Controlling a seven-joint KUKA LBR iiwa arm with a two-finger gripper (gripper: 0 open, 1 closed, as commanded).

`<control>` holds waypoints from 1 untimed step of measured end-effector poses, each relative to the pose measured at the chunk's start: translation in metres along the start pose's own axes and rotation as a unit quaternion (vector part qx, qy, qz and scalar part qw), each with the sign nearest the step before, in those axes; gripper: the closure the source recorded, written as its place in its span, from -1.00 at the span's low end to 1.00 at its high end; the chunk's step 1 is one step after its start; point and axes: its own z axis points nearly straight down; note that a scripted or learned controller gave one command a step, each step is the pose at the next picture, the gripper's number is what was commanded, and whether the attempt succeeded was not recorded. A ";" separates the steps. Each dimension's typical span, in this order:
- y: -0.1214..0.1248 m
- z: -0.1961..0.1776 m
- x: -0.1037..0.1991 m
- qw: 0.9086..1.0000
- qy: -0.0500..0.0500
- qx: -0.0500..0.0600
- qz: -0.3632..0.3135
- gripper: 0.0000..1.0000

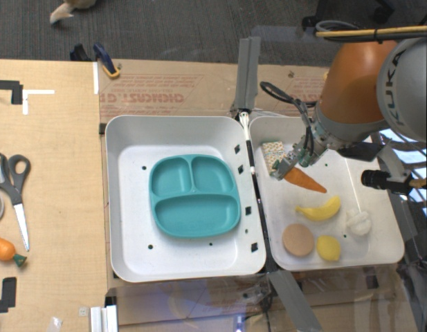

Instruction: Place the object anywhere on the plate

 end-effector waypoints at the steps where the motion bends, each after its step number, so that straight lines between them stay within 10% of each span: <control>1: 0.059 -0.001 0.038 0.992 0.000 -0.002 -0.123 1.00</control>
